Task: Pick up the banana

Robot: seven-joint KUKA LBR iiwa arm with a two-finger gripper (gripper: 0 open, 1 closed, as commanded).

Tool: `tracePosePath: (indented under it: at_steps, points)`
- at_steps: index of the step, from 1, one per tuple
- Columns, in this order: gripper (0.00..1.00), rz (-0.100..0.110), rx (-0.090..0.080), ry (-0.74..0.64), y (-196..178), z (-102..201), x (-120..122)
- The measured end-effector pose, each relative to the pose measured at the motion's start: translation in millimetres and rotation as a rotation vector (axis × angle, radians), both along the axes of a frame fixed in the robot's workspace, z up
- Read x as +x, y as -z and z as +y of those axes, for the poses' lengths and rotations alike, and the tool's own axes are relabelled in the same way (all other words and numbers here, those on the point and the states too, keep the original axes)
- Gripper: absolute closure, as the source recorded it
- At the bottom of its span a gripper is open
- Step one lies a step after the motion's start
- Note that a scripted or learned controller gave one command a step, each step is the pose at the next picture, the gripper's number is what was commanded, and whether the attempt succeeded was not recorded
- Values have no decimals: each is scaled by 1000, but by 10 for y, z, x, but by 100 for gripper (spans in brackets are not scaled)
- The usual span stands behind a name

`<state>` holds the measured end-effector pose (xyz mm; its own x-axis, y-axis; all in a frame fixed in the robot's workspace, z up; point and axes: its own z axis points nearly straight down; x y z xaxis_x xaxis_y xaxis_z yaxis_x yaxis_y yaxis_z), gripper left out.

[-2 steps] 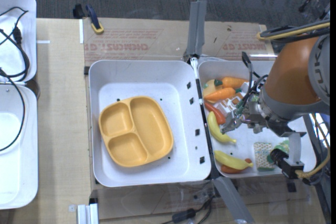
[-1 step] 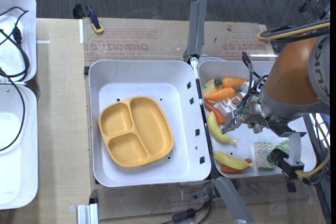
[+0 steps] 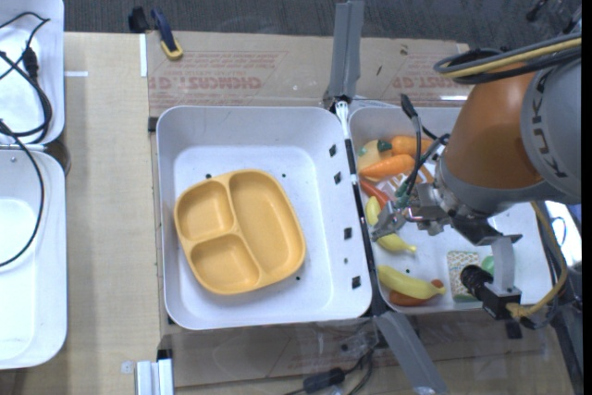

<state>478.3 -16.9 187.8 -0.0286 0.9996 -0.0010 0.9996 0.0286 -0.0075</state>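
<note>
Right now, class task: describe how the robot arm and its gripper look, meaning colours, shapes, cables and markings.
The arm is bulky and rounded: grey casing with a broad orange band and dark lettering on the grey. Black and yellow cables run along its top. The gripper is a small metallic assembly with thin coloured wires.

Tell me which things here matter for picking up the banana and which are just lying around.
For the job:
banana, in the right bin
gripper, low over that bin

Lying about:
yellow divided plate in the left bin
carrots
second, smaller banana
</note>
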Motion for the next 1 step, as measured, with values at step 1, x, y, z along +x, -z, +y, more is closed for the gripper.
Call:
tracePosePath:
  at_steps: [1]
  points:
    - [0, -1, 0, -18, -1, 203, 2]
